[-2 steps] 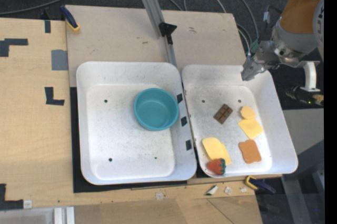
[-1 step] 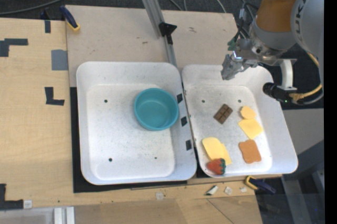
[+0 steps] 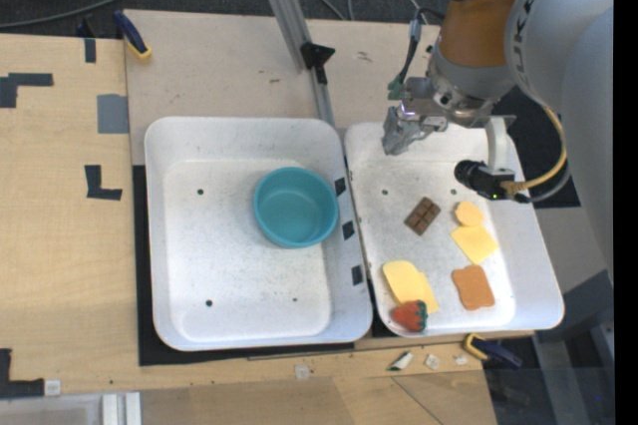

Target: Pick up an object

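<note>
Camera view: both white bins from above, arm entering from the right.
Claw (image 3: 399,140): over the far end of the right bin (image 3: 533,308), nothing seen between its fingers; whether they stand apart or together I cannot tell at this angle.
Candidates: brown chocolate piece (image 3: 423,214) nearest the claw; yellow pieces (image 3: 475,241), orange slab (image 3: 473,287), yellow slice (image 3: 408,282) and red strawberry (image 3: 409,316) toward the near end.
Left bin (image 3: 189,313): holds a teal bowl (image 3: 294,206).
Progress: probably early; everything lies loose, so descent, grasp and lift remain.
</note>
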